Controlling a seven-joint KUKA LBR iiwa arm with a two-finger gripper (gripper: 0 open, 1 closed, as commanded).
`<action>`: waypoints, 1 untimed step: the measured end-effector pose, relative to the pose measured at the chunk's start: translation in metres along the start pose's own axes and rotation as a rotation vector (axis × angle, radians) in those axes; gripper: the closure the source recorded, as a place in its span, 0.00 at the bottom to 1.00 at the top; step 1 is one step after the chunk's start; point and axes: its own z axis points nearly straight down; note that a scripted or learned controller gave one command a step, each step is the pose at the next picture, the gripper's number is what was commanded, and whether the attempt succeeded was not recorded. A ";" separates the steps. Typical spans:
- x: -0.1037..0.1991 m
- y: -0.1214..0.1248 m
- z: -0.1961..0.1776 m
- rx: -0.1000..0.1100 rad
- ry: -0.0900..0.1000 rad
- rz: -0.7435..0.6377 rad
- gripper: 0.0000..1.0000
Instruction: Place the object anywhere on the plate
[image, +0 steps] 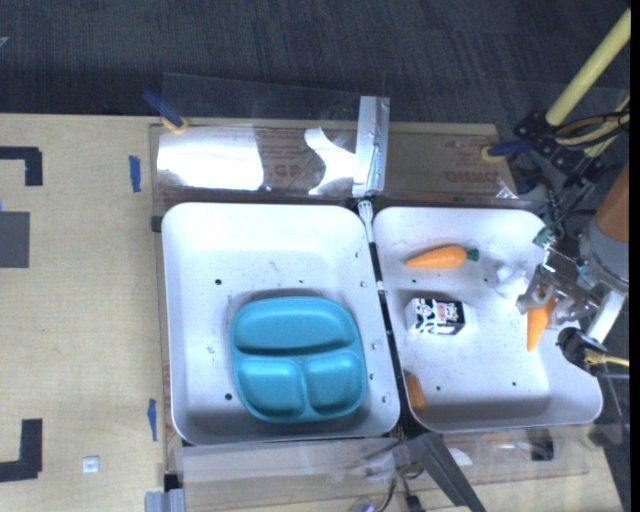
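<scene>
Worktop (70, 300) carrying two shallow white bins side by side. Left bin (200, 260): a blue three-compartment plate (297, 357) lies toward its near edge, with nothing on it. Right bin (480, 380): the arm (610, 240) enters over the right rim, and the gripper (548, 292) hangs just inside that edge.

A small carrot (537, 325) hangs upright directly beneath the fingers, its top at their tips; it appears grasped, though the contact itself is too small to confirm. A larger carrot (437, 258) lies on its side near the far edge of the right bin. A black-and-white packet (438, 315) rests mid-bin, nearer the divider. An orange piece (414, 392) lies at the near-left corner, against the divider.

Judged progress: pick-up apparently made, object apparently clear of the bin floor. Remaining: carry across the divider to the left bin, lower onto the plate, release.
</scene>
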 end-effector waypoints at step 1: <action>0.025 -0.063 0.034 0.005 0.000 0.043 1.00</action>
